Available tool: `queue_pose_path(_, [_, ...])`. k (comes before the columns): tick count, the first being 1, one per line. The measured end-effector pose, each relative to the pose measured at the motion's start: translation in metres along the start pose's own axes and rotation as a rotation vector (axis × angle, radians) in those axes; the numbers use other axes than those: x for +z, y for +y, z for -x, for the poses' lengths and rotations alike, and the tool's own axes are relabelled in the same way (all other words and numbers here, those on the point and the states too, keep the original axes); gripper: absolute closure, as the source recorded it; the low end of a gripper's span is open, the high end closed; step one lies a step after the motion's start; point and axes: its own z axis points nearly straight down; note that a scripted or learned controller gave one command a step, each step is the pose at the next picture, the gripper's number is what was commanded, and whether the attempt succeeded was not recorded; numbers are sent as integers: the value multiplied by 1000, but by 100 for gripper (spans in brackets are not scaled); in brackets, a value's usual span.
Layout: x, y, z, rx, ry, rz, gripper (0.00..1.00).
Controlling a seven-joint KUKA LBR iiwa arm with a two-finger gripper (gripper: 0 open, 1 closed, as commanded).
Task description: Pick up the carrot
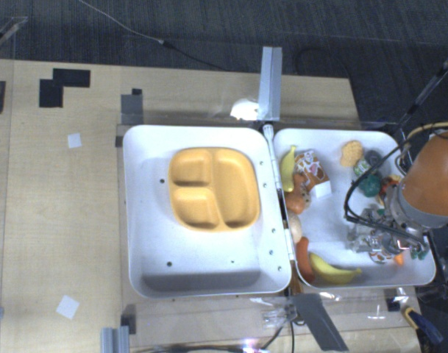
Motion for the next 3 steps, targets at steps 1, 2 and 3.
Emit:
queue_pose_path(1, [0, 9, 11, -311, 4, 2, 100])
queue_pose_path(2, [0, 13, 18, -814, -3, 5, 100])
queue_pose_path(3, [0, 46, 28, -971, 4, 6, 100])
